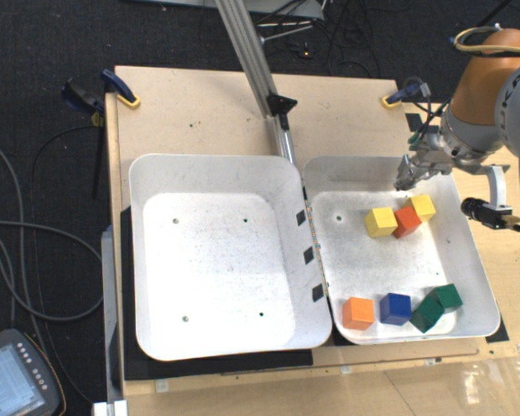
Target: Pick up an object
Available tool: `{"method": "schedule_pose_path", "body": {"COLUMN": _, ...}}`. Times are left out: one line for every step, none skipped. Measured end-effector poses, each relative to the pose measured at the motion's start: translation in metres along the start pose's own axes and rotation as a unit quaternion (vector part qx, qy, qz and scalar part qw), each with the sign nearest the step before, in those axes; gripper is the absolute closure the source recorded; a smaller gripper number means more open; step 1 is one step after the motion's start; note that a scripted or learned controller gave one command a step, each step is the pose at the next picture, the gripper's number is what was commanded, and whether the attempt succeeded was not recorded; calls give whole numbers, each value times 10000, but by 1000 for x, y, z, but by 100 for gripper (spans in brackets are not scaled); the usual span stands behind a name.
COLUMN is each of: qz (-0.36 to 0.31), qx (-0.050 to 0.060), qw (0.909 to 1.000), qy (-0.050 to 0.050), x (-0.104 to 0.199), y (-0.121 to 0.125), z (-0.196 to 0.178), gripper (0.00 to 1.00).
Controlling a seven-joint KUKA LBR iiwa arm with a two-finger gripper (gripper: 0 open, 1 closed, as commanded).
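Camera view — hand (405, 180) over right bin (477, 258) | grip state unreadable | red cube (406, 222) near

The arm (494, 85) is cut off by the right edge, so its base is out of sight. The hand (406, 178) is too small and blurred to tell how its tips stand. A screen (13, 380) at the lower left corner is cropped by the frame. The red block (407, 221) partly hides the yellow block (423, 205) behind it.
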State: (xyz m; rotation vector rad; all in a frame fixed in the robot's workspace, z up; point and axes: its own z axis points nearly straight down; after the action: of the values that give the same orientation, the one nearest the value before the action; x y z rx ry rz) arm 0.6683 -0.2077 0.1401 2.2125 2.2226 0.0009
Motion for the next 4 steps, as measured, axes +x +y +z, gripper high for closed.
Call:
{"method": "schedule_pose_path", "body": {"qz": 22, "qx": -22, "qw": 10000, "qy": -2, "x": -10, "y": 3, "z": -56, "gripper": 100}}
{"method": "schedule_pose_path", "body": {"qz": 12, "qx": -2, "qw": 10000, "qy": 8, "x": -10, "y": 4, "z": -69, "gripper": 100}}
{"method": "schedule_pose_path", "body": {"qz": -12, "qx": 26, "qw": 10000, "qy": 25, "x": 43, "y": 1, "z": -63, "gripper": 100}}
{"method": "schedule_pose_path", "body": {"qz": -12, "qx": 29, "qw": 10000, "qy": 25, "x": 93, "y": -2, "z": -58, "gripper": 100}}
